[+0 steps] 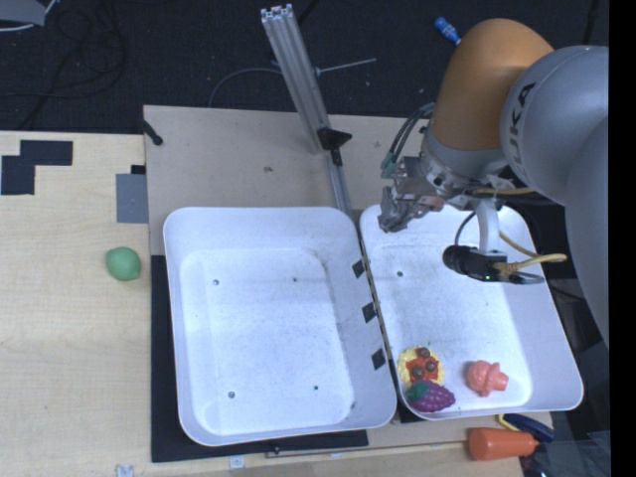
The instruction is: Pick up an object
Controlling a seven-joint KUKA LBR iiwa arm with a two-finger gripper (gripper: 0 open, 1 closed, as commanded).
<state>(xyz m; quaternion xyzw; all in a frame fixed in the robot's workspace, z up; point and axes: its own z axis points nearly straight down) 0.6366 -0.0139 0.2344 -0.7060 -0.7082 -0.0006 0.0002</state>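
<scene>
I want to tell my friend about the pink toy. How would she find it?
Look at the right white bin, then down to its near corner. The pink toy lies there, right of a yellow toy and purple grapes. It is the one pink, lumpy thing in the bin.

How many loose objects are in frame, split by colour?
Green ball on the bench, left of the bins: 1
Yellow toy with red spots, right bin: 1
Purple grapes, right bin: 1
Pink toy, right bin: 1
Orange piece, outside the right bin: 1
Total: 5
</scene>
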